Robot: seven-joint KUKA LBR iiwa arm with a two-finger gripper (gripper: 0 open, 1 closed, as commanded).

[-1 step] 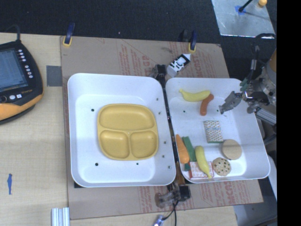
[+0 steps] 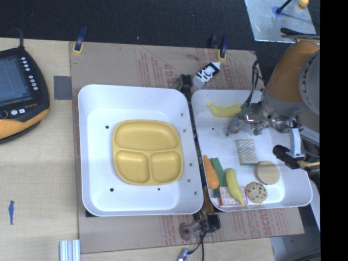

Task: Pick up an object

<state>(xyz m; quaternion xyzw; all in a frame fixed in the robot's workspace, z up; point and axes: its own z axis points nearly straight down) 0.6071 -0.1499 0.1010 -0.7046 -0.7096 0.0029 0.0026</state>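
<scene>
The hand [image 2: 247, 125] partly covers the banana [image 2: 223, 110]; its fingers are too blurred to tell.

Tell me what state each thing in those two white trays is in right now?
Yellow divided plate: flat, compartments bare.
Banana: lying beside the gripper.
Carrot: lying flat.
Corn: lying flat.
Cookie: flat, untouched.
Round tan piece: flat.
Patterned square: flat.

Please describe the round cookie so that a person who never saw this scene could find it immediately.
Look at the right white bin, the one crowded with small toy foods, and go to its near edge. The cookie lies there, just below a plain tan disc and right of a small yellow piece. It alone is round with dark speckles.
</scene>
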